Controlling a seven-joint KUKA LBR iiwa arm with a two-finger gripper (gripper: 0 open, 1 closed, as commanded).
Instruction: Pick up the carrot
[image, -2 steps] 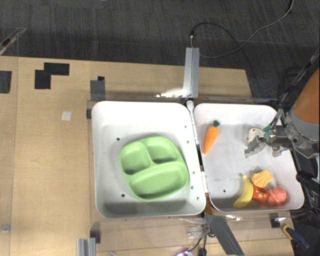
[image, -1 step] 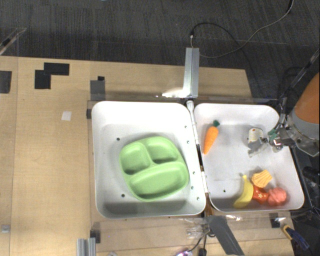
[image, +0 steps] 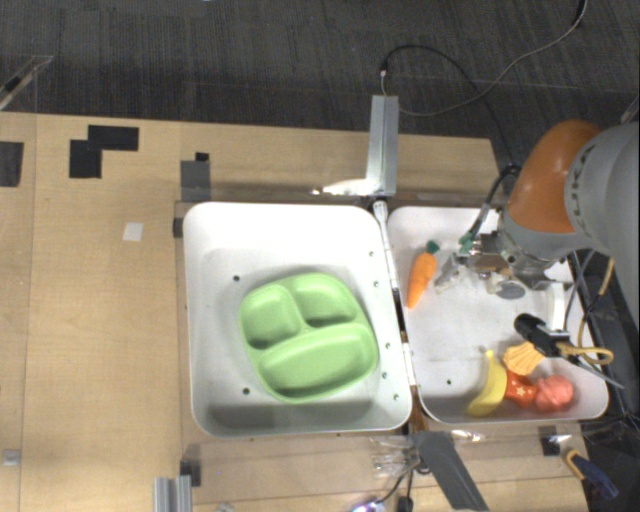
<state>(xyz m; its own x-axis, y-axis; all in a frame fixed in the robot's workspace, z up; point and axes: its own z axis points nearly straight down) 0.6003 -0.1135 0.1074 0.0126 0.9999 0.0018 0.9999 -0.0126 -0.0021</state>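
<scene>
Carrot (image: 421, 278) was orange, green top. Divided plate (image: 307, 334) green. Bins (image: 290, 225) white. Banana (image: 488, 385) yellow. Arm band (image: 550, 180) orange.

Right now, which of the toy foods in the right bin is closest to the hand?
The carrot, lying alone by the bin's left wall, just left of the hand. The banana and the other pieces sit clustered in the near corner.

My worktop (image: 90, 330) is pale wood with black marks near its far left corner. Two shallow white bins sit directly on it, left bin (image: 205, 300) touching right bin (image: 440, 345).
</scene>
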